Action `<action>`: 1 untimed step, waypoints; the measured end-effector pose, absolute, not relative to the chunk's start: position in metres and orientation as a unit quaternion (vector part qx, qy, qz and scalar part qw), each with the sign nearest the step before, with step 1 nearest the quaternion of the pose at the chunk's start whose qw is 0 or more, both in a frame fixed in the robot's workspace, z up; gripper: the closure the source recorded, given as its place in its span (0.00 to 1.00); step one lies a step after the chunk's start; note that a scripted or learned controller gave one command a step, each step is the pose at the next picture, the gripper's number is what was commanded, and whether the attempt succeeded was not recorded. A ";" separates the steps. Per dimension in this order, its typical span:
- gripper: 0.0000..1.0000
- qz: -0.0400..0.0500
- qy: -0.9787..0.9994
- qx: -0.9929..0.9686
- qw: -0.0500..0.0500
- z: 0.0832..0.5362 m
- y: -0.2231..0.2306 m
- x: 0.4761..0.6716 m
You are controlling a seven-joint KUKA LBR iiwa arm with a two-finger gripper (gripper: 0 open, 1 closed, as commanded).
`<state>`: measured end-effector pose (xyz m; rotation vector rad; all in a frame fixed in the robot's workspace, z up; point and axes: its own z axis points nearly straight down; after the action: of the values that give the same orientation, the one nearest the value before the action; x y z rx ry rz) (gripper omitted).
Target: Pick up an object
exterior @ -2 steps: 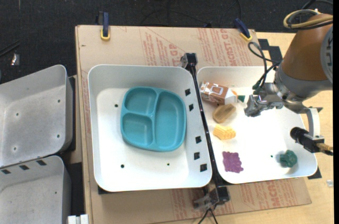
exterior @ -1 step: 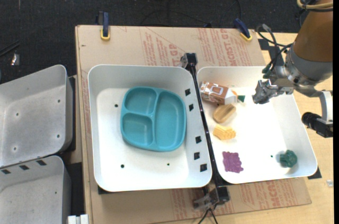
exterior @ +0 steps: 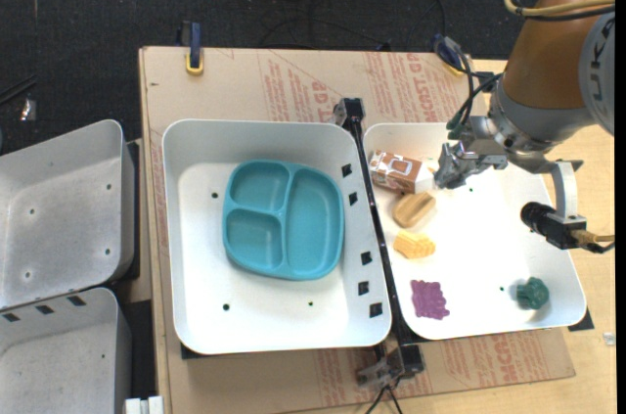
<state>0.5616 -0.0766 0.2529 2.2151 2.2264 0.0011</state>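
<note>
left bin [exterior: 186, 207]: teal divided plate [exterior: 285, 219] | right bin [exterior: 509, 304]: brown carton [exterior: 395, 171], tan bread roll [exterior: 414, 208], yellow piece [exterior: 414, 247], purple piece [exterior: 428, 299], green piece [exterior: 532, 294] | gripper [exterior: 452, 169] low just right of carton; jaw state cannot be told, nothing visibly held

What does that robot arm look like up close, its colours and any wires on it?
The arm is bulky and rounded: a big orange band over grey metal casing with dark lettering at its edge. A yellowish cable loops above it, and thin dark cables run down to the small grey metal gripper. A black block with a white bracket juts from its side.
</note>
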 end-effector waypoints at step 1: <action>1.00 0.000 0.710 0.705 -0.001 0.240 -0.023 0.553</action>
<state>0.5527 -0.0231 0.2400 2.2154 2.2306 -0.0013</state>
